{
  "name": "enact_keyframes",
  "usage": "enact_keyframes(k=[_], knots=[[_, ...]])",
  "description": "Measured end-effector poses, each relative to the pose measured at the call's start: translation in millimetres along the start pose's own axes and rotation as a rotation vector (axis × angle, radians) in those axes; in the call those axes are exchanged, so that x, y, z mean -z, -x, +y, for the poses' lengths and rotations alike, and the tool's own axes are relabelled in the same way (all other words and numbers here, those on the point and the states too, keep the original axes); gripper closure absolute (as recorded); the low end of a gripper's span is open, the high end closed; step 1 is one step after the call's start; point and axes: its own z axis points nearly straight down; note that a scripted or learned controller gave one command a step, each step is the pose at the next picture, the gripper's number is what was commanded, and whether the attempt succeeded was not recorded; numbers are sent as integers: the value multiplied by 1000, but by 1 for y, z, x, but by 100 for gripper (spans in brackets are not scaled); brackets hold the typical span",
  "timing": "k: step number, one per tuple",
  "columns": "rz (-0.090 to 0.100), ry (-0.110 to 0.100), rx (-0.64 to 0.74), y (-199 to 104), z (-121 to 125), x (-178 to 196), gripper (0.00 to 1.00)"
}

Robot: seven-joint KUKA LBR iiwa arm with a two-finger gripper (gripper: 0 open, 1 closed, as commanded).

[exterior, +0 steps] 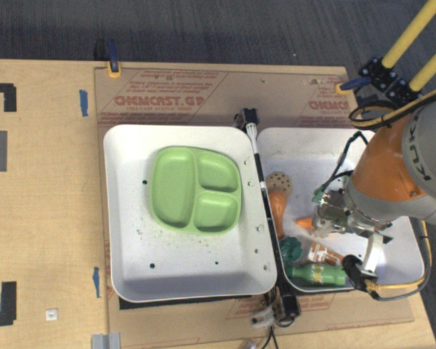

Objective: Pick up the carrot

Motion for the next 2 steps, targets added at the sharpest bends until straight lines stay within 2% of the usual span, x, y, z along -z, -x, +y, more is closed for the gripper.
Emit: enact_keyframes(k=[1,2], knots=[[0,0,0,0,0,0,0],[0,1,-1,0,0,10,100]])
